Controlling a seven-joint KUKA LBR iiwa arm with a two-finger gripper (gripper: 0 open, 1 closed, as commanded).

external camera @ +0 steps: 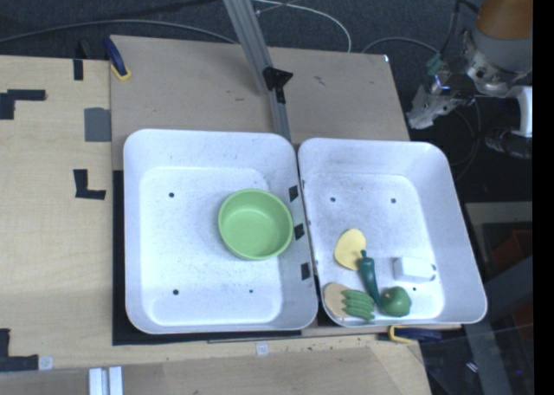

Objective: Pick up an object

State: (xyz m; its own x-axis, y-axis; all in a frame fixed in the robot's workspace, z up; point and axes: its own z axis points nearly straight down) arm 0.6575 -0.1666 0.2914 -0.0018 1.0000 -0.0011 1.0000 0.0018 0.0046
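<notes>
Pale wood and tan board make up the surface (52, 237), marked with dark tape patches toward its left edge, while dark floor and loose cables lie beyond its far edge. 2 shallow white bins sit side by side on it. Inside the left bin (147, 159) a green bowl (254, 224) stands upright near the wall shared with its neighbour. The right bin (433, 168) holds everything else, crowded into its near corner: a yellow piece (350, 248), a dark green pepper-like piece (370, 275) touching it, a green leafy toy (357, 303) on a tan piece at the near wall, a round green fruit (396, 301), and a small white block (414, 268). The gripper (430, 100) hangs off the surface's far right corner, well apart from every object, its state too blurred to tell. The likely trouble, as I judge it: the clustered toys touch, so a descent there may nudge neighbours or close on nothing.
</notes>
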